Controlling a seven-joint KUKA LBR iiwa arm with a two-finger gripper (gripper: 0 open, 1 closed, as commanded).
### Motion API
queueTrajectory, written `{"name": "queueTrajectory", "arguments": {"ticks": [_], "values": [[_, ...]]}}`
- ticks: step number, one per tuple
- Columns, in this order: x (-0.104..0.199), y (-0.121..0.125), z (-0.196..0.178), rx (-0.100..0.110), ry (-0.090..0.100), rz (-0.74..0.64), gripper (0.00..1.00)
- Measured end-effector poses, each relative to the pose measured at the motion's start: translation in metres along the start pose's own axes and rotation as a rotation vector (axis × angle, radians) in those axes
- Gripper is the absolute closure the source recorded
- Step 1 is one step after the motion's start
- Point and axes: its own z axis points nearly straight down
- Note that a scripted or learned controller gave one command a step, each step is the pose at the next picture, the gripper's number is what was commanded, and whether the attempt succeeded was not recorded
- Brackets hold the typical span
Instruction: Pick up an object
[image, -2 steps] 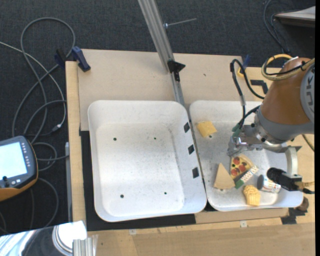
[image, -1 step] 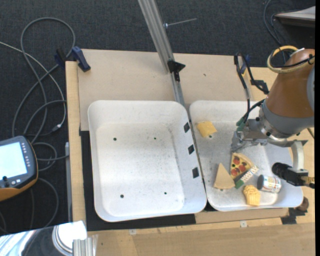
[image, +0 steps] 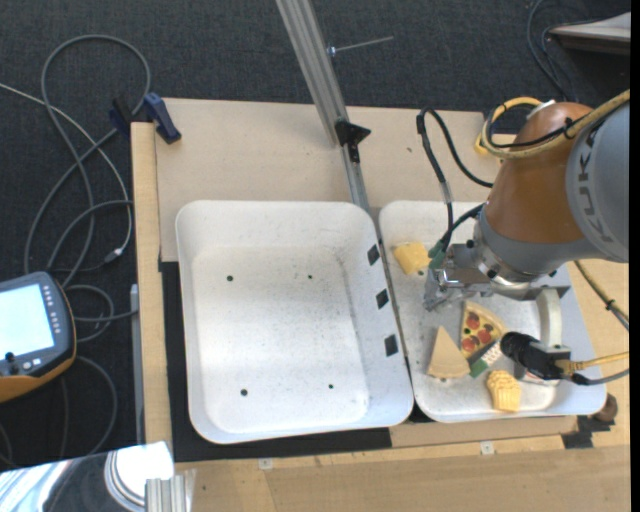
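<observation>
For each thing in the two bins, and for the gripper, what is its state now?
Left bin: on the bench, nothing seen inside.
Right bin: holds the toy food.
Yellow piece: lying near the bin's left wall, free.
Pizza slice: lying flat, not held.
Tan wedge: lying flat beside the pizza slice.
Corn piece: lying near the front rim.
Gripper: low over the right bin, nothing seen held.

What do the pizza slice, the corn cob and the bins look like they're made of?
The pizza slice looks like molded plastic play food: flat printed toppings, smooth tan crust. The corn cob seems the same, uniform yellow with a molded kernel pattern. Both bins, left and right, appear to be thin matte white plastic with rounded, formed rims; the left one's floor is speckled with dark marks.
</observation>
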Motion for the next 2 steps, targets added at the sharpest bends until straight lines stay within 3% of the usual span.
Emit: {"name": "queueTrajectory", "arguments": {"ticks": [2], "values": [[0.111, 0.006, 0.004, -0.003, -0.001, -0.002, 1.00]]}}
